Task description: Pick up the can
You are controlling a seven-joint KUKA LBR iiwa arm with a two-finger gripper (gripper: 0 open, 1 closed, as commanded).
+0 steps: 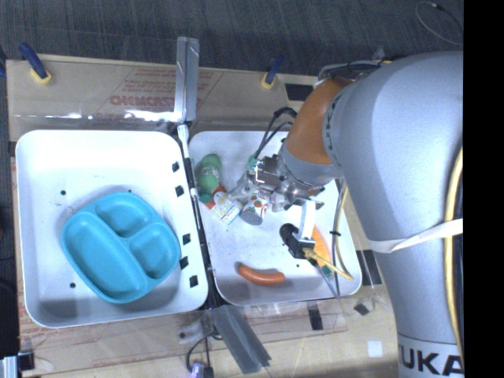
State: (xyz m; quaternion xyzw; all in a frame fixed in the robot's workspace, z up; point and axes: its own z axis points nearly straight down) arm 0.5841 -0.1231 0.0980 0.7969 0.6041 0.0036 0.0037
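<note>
Lying in the right bin (346,278), the can (250,209) touches the jaws (241,200).

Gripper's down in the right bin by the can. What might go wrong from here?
The can lies tipped beside a green bottle and a small packet, so the gripper may nudge or catch those instead. Lying on its side, the can might roll away. The grasp looks unconfirmed.

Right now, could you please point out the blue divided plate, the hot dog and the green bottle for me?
blue divided plate (118,246): camera view, on the ridge between its compartments.
hot dog (261,275): camera view, on the middle of its length.
green bottle (209,172): camera view, on its green body.
</note>
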